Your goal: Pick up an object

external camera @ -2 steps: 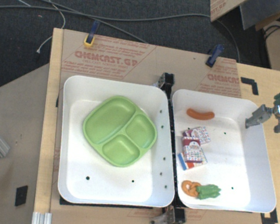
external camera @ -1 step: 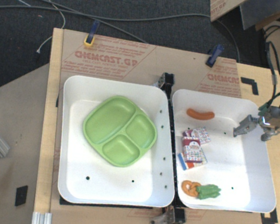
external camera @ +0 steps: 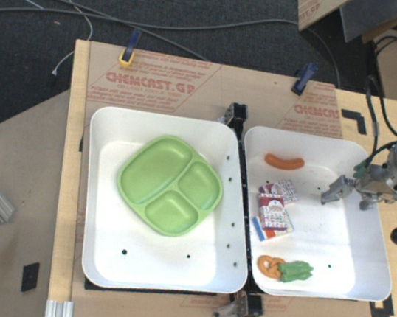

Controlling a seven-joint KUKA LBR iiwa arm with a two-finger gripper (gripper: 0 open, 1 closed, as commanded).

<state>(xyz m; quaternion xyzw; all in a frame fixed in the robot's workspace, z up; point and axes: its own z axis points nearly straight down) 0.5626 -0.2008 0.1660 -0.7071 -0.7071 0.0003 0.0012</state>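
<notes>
The right bin (external camera: 358, 280) holds several small things. An orange-red sausage (external camera: 284, 161) lies near its far wall. A red and white snack packet (external camera: 274, 212) sits near its left side, on top of a blue-edged packet (external camera: 258, 228). A brown pretzel (external camera: 269, 264) and a green toy piece (external camera: 296, 270) lie touching at the near left. My gripper (external camera: 349, 197) hangs over the bin's right part, open, its fingers spread apart with nothing between them. It is well to the right of the packets and the sausage.
The left bin (external camera: 105, 184) carries a green divided plate (external camera: 170, 185). A black clamp (external camera: 236, 114) sits between the bins at the far side. Blue clips (external camera: 304, 78) and cardboard edge the bench. Cables run at the right rear.
</notes>
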